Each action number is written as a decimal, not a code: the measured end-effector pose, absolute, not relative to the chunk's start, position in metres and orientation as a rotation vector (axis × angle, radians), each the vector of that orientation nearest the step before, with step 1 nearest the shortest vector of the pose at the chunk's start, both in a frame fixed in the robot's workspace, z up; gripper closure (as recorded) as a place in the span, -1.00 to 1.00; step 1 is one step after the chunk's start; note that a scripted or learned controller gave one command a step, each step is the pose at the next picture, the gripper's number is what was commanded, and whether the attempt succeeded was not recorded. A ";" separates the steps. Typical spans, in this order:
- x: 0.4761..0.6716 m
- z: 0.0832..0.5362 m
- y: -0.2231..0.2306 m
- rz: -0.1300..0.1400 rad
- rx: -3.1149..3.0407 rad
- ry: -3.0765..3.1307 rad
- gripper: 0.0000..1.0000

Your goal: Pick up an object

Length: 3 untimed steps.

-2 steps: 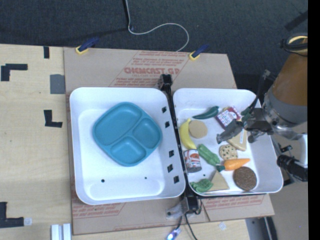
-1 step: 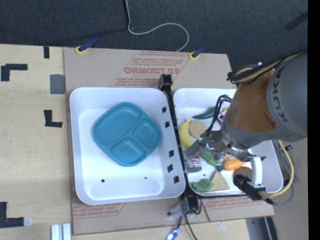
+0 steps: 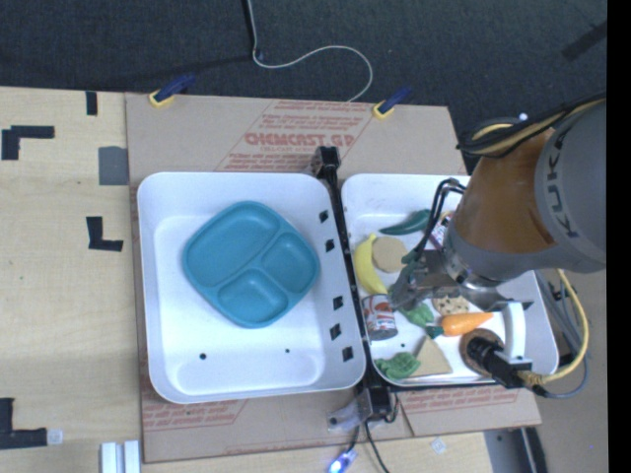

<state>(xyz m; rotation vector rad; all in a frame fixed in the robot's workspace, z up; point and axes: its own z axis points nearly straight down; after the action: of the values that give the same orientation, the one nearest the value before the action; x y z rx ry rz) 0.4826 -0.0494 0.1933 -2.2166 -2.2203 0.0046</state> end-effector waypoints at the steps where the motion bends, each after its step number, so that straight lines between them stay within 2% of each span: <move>1: 0.539 0.183 0.008 -0.002 -2.212 -2.230 1.00; 2: 0.483 0.326 -0.008 -0.015 -2.226 -2.227 1.00; 3: 0.483 0.274 0.060 0.006 -2.211 -2.226 1.00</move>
<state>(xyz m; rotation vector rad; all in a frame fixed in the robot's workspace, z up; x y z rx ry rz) 0.4825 0.0599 0.2736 -2.2106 -2.2258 0.0064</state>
